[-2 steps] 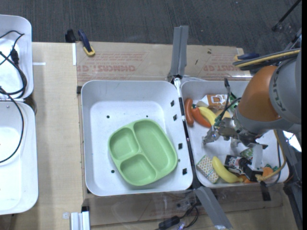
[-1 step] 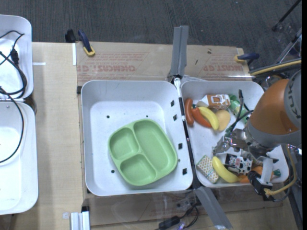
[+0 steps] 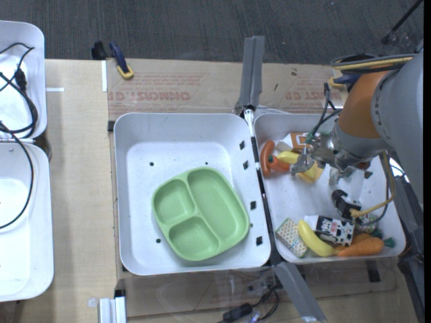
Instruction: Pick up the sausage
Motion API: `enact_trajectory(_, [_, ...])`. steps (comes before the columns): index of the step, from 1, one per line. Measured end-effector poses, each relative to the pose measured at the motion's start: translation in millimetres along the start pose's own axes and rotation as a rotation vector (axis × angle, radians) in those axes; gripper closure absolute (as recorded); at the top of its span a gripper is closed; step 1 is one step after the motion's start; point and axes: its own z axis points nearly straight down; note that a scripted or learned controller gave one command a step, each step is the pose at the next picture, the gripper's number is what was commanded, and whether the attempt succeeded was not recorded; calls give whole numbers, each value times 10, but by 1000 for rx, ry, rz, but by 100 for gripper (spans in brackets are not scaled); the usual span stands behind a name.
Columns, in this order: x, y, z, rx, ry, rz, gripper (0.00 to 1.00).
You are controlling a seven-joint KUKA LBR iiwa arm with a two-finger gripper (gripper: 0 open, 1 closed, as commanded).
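A reddish-orange, sausage-like piece (image 3: 267, 160) lies against the left wall of the right bin (image 3: 397, 247), near its far end, with a small green bit on it. Just to its right sit a yellow piece (image 3: 287, 157) and a yellow wedge (image 3: 311, 174). My gripper (image 3: 305, 159) hangs low over these yellow pieces, a little to the right of the sausage-like piece. Nothing is visibly held in it. The wrist and grey arm (image 3: 363, 113) cover the bin's far right corner.
At the near end of the right bin lie a banana (image 3: 314, 239), an orange carrot (image 3: 361, 247), a patterned cracker (image 3: 289, 233) and a black-and-white box (image 3: 335, 229). The left bin (image 3: 128, 180) holds a green divided plate (image 3: 200, 213). A cable loops beside the arm.
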Motion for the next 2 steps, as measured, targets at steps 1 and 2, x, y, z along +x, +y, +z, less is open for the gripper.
enact_trajectory(1, [312, -329, -999, 0, -1, -260, 0])
enact_trajectory(2, [299, -321, -1044, 7, -4, -261, 100])
